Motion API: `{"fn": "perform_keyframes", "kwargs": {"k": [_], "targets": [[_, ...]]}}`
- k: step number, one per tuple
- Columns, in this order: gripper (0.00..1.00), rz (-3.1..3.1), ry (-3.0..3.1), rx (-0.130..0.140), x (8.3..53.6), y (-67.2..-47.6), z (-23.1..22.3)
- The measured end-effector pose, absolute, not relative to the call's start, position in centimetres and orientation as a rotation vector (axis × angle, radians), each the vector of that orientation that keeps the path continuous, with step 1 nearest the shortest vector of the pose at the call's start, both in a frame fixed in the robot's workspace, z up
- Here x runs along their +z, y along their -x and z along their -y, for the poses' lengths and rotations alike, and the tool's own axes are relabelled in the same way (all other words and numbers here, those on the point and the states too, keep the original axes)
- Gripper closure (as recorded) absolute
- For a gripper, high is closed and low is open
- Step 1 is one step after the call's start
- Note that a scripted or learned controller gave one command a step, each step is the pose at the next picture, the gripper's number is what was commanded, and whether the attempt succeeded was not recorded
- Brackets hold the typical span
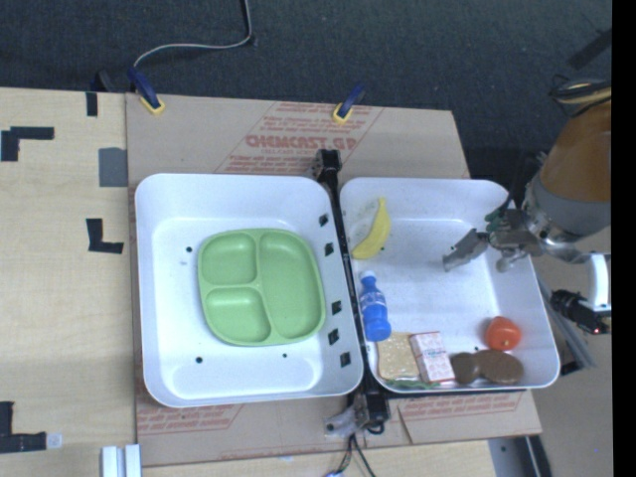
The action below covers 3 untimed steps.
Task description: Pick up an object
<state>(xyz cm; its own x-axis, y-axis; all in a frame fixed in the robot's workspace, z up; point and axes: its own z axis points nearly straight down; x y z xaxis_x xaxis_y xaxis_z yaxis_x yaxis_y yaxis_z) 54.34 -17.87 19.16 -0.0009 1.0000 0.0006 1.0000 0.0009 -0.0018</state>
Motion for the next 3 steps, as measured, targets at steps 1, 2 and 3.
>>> {"fn": "perform_keyframes", "kwargs": {"k": [1, 2, 3], "targets": [[0.00, 2.222, 2.218, 0.000, 16.4, -60.3, 11.5], [0.00, 2.221, 2.219, 0.002, 10.4, -62.8, 9.3], [1.00, 2.223, 2.218, 0.002, 11.4, -62.8, 9.2]]}}
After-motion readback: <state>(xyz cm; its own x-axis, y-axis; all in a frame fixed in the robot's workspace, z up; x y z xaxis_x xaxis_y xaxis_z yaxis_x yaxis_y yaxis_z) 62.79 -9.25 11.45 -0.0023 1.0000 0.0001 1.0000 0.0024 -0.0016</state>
